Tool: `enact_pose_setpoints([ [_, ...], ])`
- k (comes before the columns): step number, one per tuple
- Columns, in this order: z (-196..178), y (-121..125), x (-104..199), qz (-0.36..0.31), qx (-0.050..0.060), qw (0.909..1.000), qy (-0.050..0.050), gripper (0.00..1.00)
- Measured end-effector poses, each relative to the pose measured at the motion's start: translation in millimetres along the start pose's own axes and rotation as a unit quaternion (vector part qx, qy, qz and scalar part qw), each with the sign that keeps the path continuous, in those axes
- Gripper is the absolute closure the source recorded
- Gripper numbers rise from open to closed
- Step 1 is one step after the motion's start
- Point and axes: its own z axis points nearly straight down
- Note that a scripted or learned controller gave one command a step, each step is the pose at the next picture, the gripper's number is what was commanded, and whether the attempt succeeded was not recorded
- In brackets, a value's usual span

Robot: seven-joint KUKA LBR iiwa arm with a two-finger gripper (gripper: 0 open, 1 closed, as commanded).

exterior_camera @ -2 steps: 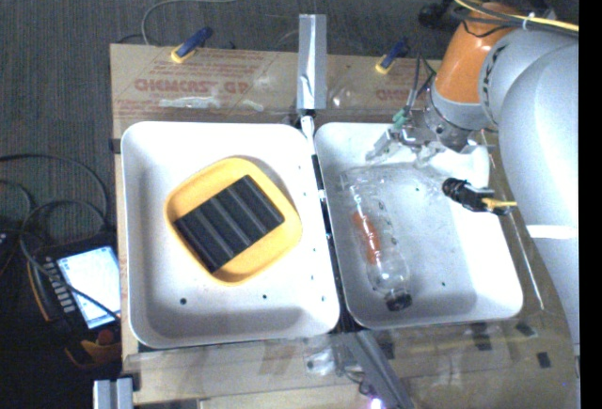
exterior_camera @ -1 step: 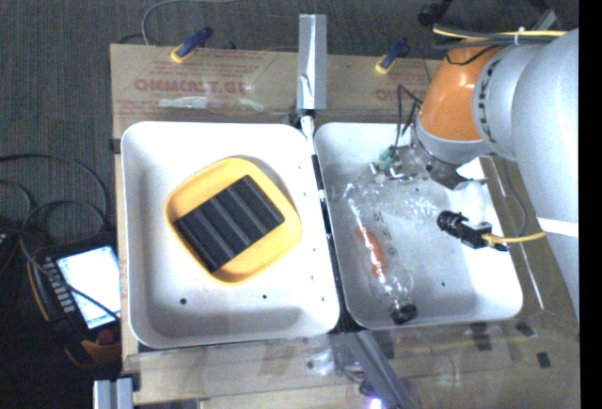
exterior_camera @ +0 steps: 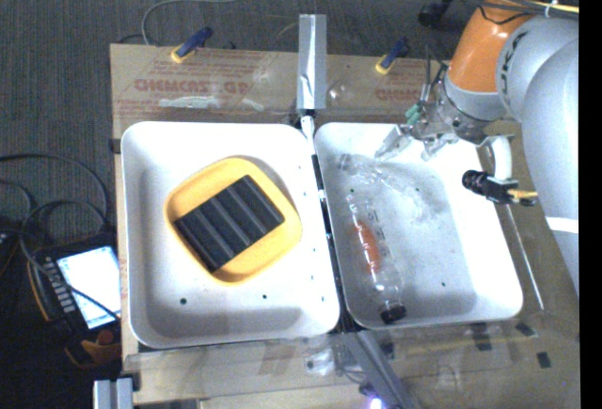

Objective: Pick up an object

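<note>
We hover the gripper (exterior_camera: 403, 142) over the right bin's (exterior_camera: 480, 304) far edge; whether the jaws are apart, we cannot tell. Best drop squarely across the clear bottle (exterior_camera: 372, 243).

The light falls from above and is fairly even, bright on the two white bins and dim on the dark carpet around my surface. The left bin (exterior_camera: 141, 238), far from my pincer (exterior_camera: 414, 136), glows almost blown out along its rim. The right bin (exterior_camera: 470, 294) just below my pincer reads greyer, with soft mottled glare where the clear plastic bottle (exterior_camera: 372, 243) lies. Shadows are short and soft. My grey arm (exterior_camera: 550, 116) is washed pale, nearly without detail. The whole picture is slightly soft and grainy; fine parts at my pincer are too blurred to make out.
</note>
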Motion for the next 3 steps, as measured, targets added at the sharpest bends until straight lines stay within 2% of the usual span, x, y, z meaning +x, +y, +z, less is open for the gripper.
enact_pose_setpoints([
  [1,28.9,-29.1,46.2,0.007,-0.017,0.9998,-0.007,0.0],
  [2,-8.0,-30.5,37.8,0.038,0.0,0.9993,0.001,0.0],
  [3,-107.4,-58.2,132.8,-0.007,0.0,1.0,0.002,0.0],
])
